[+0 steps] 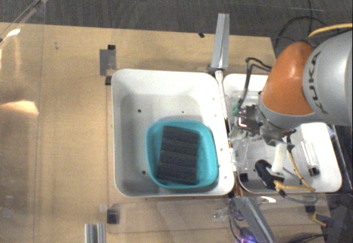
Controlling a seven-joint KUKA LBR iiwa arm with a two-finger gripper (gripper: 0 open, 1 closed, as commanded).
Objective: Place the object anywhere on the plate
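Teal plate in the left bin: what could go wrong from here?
1. The dark ridged block already covers much of the teal plate, so another item may land on it and slide off.
2. The arm hangs over the right bin; crossing the bin walls between could clip them.

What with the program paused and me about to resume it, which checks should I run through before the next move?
1. Plate sits flat inside the left bin: ok.
2. Dark ridged block lies on the plate, within its rim: ok.
3. Arm is over the right bin, away from the plate: ok.
4. What the gripper carries, if anything: cannot tell from this angle.
5. What lies in the right bin beneath the arm: cannot tell.
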